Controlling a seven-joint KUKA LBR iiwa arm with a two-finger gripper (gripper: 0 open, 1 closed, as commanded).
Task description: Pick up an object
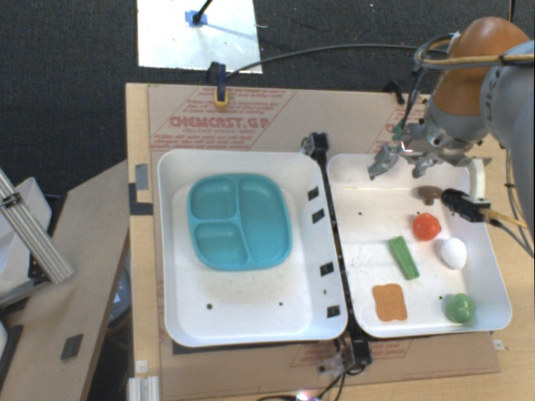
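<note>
My gripper (pixel 396 170) hangs over the far edge of the right bin (pixel 368 224), open, with nothing between its fingers. In that bin lie a small brown piece (pixel 429 194), a red round object (pixel 426 226), a white egg (pixel 453 252), a green stick (pixel 403 257), a flat orange square (pixel 389 302) and a green ball (pixel 459 308). The brown piece is the nearest to the gripper, a little to its right and toward the front. All the objects lie apart from one another.
The left bin (pixel 180 249) holds a teal divided plate (pixel 240 221). A black ridge with clips (pixel 328 241) runs between the two bins. The grey arm with its orange band (pixel 472 65) comes in from the upper right.
</note>
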